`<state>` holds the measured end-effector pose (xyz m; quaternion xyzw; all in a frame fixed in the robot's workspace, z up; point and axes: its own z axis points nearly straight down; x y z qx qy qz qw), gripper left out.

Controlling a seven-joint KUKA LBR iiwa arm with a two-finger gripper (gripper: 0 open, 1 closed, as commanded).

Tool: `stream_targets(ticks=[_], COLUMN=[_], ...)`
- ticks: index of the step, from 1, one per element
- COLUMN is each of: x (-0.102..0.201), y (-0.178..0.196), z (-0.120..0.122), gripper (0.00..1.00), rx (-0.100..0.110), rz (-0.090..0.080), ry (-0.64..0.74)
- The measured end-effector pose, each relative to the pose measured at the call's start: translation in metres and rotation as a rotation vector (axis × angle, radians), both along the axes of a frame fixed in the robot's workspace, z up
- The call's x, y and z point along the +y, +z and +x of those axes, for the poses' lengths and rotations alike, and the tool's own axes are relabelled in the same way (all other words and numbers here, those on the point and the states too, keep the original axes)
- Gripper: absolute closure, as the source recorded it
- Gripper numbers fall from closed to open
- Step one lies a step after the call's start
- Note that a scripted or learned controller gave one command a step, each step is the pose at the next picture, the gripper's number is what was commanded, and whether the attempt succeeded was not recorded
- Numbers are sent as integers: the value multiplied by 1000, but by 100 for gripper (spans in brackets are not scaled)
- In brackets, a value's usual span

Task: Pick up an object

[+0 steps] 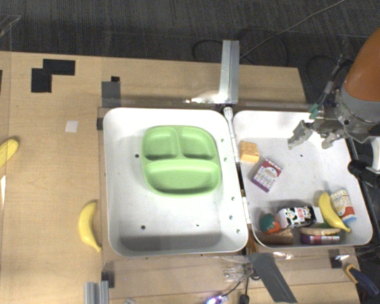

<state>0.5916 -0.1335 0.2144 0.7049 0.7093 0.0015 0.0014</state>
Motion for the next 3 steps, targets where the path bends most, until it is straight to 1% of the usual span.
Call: stream_targets(ticks=[1, 2, 3], x=[13, 45, 46], y=[-105, -116, -115], z=[-28, 27, 19], gripper=[0, 0, 0], rx=[-6, -23, -33], rz=[-1, -3, -6], ry=[58, -19, -18])
